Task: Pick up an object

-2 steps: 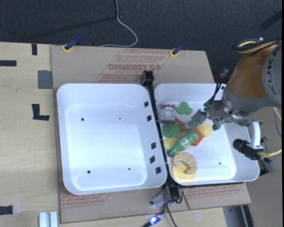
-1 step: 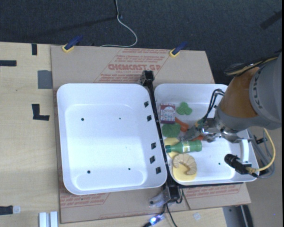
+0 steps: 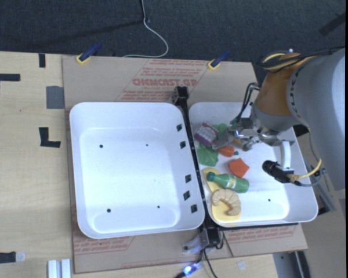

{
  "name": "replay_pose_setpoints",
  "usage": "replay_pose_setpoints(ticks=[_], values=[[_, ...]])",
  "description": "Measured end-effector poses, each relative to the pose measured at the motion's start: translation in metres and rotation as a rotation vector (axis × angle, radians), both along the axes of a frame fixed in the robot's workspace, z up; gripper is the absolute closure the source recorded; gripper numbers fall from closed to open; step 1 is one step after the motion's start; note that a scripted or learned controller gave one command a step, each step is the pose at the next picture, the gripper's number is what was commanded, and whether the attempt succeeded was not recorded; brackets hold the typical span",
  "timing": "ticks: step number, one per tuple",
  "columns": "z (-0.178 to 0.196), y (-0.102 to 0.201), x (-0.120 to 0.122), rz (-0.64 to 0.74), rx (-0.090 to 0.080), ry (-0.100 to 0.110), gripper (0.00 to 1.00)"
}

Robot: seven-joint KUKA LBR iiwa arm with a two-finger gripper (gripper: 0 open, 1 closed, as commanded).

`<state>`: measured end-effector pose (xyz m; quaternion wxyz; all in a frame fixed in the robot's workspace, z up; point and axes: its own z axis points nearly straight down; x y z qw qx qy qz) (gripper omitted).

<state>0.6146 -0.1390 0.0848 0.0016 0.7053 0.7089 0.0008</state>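
The right bin (image 3: 278, 210) holds several small toy items. A purple packet (image 3: 205, 134) lies near the divider, with a green piece (image 3: 207, 156) below it. Further down are a small orange piece (image 3: 227, 151), a red-orange block (image 3: 239, 167), a green bottle (image 3: 229, 182) and a tan croissant (image 3: 227, 202) on a yellow piece (image 3: 219, 213). My gripper (image 3: 232, 136) hangs low over the bin's upper part, next to the purple packet and just above the small orange piece. Nothing shows between its fingers.
The left bin (image 3: 127, 169) sits beside the right one, split by a black divider (image 3: 188, 155). Both rest on a cardboard sheet (image 3: 156, 80) with blue and yellow clamps at its far edge. The arm's grey body (image 3: 313, 109) covers the right bin's far right side.
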Motion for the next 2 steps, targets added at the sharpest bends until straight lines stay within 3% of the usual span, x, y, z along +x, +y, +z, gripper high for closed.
replay_pose_setpoints(ticks=[1,2], values=[[0.01,-0.001,-0.003,-0.002,0.001,0.004,1.0],[0.0,0.01,-0.061,-0.007,0.001,0.004,1.0]])
